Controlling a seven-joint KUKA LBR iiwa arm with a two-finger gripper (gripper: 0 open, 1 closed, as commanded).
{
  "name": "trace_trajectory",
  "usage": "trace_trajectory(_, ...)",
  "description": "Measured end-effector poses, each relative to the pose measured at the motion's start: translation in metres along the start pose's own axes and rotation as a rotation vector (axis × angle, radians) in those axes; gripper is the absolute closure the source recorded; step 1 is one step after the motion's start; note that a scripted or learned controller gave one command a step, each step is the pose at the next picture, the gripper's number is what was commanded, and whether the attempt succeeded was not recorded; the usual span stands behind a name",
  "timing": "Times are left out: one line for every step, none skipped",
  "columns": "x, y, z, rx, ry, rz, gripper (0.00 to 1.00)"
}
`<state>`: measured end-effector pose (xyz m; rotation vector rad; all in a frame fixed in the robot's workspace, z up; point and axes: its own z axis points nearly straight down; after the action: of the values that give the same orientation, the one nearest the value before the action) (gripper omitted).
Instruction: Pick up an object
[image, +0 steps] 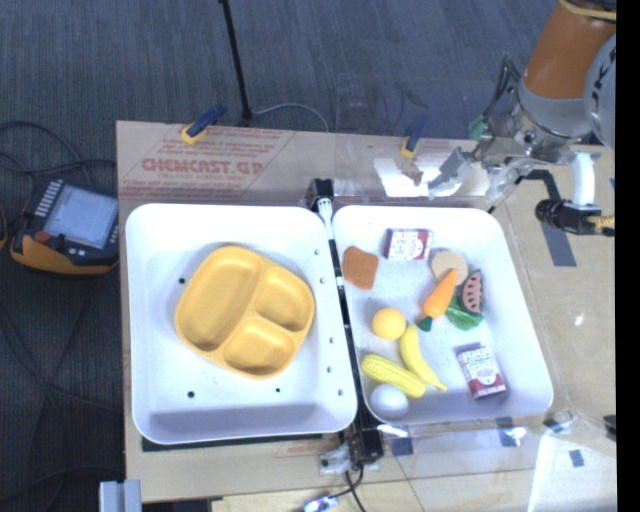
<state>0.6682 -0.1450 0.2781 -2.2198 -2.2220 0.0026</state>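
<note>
Reading "CHEMCAST GP", red lettering (203, 166) behind bins (160, 420).

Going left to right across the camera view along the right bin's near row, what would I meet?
White egg → yellow corn cob → yellow banana → small red-and-white carton.

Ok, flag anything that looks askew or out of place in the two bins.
The yellow divided plate lies turned at an angle to the left bin. The toy food in the right bin is loosely scattered, nothing spilled or damaged.

Dark carpet floor (120, 60) around bench (150, 150)
</note>
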Motion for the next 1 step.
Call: trace_trajectory(-0.0518, -0.0093, 0.1572, 0.004, 0.000, 0.093, 0.00)
